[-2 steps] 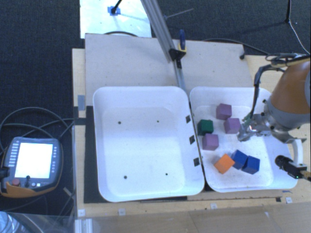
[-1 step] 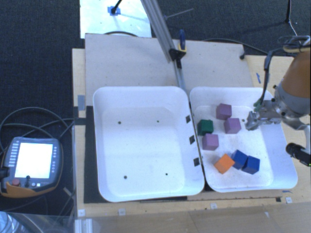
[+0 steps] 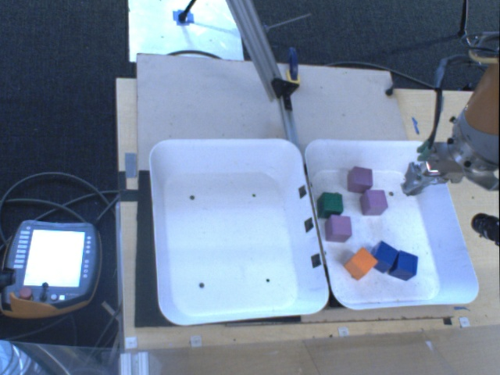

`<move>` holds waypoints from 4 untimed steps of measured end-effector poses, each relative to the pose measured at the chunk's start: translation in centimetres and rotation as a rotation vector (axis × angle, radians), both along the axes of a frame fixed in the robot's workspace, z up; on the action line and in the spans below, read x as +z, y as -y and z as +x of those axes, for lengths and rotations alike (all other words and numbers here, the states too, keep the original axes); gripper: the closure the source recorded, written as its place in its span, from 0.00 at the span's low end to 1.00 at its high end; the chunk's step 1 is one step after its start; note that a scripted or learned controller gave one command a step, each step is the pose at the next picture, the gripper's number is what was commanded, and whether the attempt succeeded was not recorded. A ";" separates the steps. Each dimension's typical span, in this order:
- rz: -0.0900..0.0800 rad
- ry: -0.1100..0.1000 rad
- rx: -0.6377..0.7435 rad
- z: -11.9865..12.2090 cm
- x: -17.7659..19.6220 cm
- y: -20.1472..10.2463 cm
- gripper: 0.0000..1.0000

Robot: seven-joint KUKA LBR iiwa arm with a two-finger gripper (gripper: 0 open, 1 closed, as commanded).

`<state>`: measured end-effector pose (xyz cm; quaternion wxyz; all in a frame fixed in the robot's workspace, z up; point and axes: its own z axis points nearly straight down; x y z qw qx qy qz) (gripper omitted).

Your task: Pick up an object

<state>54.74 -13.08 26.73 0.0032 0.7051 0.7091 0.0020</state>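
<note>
The right white bin (image 3: 449,233) holds three purple cubes (image 3: 359,179) (image 3: 373,202) (image 3: 338,228), a green cube (image 3: 330,205), an orange cube (image 3: 360,263) and two blue cubes (image 3: 384,255) (image 3: 404,265). My gripper (image 3: 414,181) hangs over the bin's upper right part, to the right of the purple cubes and apart from them. Nothing shows between its fingers.
The left white bin (image 3: 234,151) lies beside the right one. A metal pole (image 3: 254,37) slants across the board behind the bins. A teach pendant (image 3: 51,268) lies off the bench at the left. Cables run along the far right.
</note>
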 end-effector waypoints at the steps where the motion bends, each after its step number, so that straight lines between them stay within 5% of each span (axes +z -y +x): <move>1: 0.002 -0.004 0.003 1.2 -0.6 -4.1 1.00; 4: 0.003 -0.005 0.006 6.2 -4.3 -20.1 1.00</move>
